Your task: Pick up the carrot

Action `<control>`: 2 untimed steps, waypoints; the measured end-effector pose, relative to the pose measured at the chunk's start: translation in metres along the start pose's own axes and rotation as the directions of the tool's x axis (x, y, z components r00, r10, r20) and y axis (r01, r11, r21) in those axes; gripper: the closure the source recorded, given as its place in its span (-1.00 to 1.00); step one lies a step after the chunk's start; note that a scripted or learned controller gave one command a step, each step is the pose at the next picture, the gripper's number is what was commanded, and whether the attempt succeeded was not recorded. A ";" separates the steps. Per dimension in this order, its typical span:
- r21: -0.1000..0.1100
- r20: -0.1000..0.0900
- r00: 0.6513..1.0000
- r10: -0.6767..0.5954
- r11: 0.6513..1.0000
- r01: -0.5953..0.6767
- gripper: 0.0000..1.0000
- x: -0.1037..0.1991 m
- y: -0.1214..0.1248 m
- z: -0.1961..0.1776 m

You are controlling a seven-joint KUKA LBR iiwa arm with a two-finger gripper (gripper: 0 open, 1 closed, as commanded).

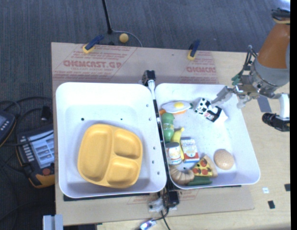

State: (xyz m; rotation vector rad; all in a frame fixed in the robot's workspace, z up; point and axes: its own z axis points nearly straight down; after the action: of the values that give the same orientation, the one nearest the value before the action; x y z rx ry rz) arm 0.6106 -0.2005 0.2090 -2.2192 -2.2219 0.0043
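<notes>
The carrot (163, 113) appears as a small orange piece against the left wall of the right bin (244, 133), just under a fried-egg toy (178, 107) and above green toy vegetables (167, 128). My gripper (218, 101) reaches in from the right over the bin's far right part, well to the right of the carrot. Its tip is beside a black-and-white spotted toy (206, 109); I cannot tell whether they touch. Nothing orange is at the gripper.
The right bin also holds a can (174, 153), a small carton (188, 150), a pizza slice (202, 166), a brown egg-shaped toy (224, 159) and a croissant (181, 176). A yellow compartment plate (110, 155) lies in the left bin (72, 99).
</notes>
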 end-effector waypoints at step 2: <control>-0.007 -0.001 0.996 0.084 0.996 -0.084 -1.00 0.136 0.042 0.023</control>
State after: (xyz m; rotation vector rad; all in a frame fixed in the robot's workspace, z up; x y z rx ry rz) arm 0.6521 -0.0646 0.1856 -2.3137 -2.1297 -0.0038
